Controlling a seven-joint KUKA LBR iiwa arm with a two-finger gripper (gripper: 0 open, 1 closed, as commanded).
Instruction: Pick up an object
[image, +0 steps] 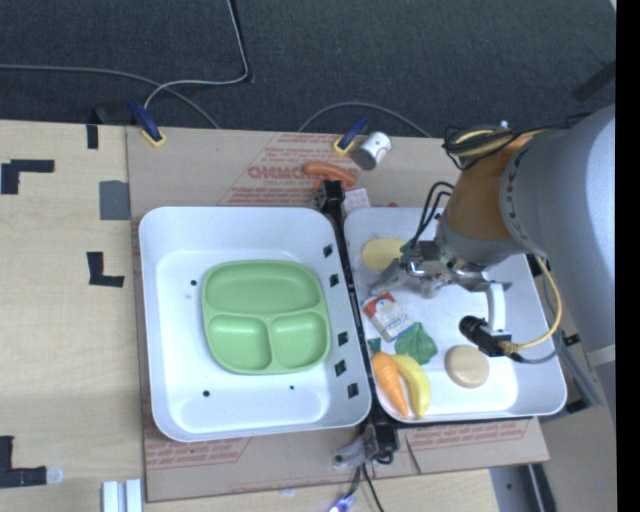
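Note:
My gripper (418, 270) hangs low in the right bin (540, 400), near its upper left part. It is just right of a pale yellow lemon-like piece (378, 252) and above a red and white packet (388, 318). Nothing shows in its grasp. Below the packet lie a green leafy piece (417, 343), an orange carrot (388, 385) and a yellow banana (416, 386). A beige round bun (467, 366) sits at the lower right.
The left bin (170, 250) holds a green divided plate (266, 314). The black clips of the divider (343, 300) run between the bins. Cables and the arm's grey body (570, 200) cover the right bin's upper right. An orange item (328, 172) lies behind the bins.

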